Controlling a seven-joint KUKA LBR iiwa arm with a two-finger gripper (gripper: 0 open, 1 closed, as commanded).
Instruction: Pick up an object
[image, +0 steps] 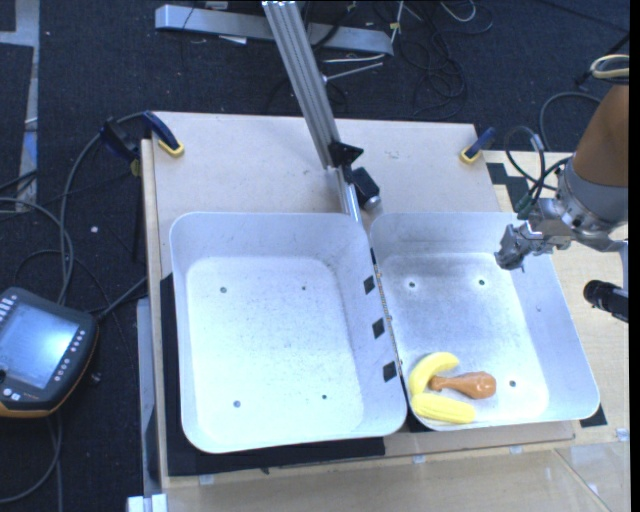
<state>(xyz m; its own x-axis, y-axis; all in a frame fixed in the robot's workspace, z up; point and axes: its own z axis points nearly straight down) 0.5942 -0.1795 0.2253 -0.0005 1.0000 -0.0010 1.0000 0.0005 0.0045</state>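
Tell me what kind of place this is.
Most likely a robotics lab test bench. Two white bins sit on a clamped wooden board, a teach pendant lies beside it, and loose cables run over the dark floor.

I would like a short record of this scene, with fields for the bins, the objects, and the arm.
bins: left bin and right bin, white, side by side on the bench
objects: yellow banana and orange-brown drumstick toy, touching, near the front edge of the right bin
arm: enters from the right of the view
end effector: above the far right part of the right bin, apart from both objects
held item: none seen at the end effector
task state: object not yet picked up
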